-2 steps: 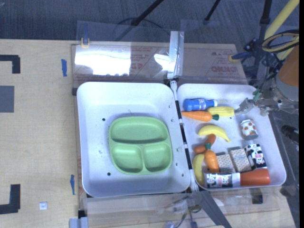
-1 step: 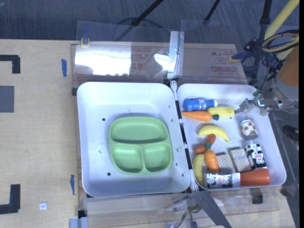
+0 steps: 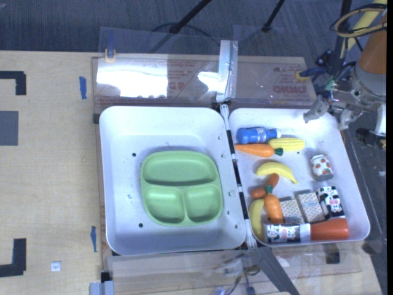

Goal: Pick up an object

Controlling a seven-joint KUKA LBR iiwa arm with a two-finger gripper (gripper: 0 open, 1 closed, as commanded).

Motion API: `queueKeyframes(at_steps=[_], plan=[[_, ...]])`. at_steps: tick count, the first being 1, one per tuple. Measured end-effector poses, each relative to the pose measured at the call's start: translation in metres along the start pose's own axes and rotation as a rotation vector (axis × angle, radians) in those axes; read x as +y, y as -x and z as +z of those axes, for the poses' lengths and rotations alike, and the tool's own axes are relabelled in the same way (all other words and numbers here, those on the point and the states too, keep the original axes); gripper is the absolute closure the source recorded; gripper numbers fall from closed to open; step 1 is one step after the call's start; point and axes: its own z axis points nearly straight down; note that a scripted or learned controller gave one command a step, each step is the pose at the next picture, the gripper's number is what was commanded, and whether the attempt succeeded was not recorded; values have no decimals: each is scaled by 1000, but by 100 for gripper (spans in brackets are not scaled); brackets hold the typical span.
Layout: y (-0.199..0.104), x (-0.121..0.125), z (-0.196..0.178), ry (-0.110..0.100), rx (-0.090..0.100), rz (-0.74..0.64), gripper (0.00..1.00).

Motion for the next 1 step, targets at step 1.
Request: queueKeyframes(at_steps=[1], plan=[[-56,-8,35,-5,3,-297,0]])
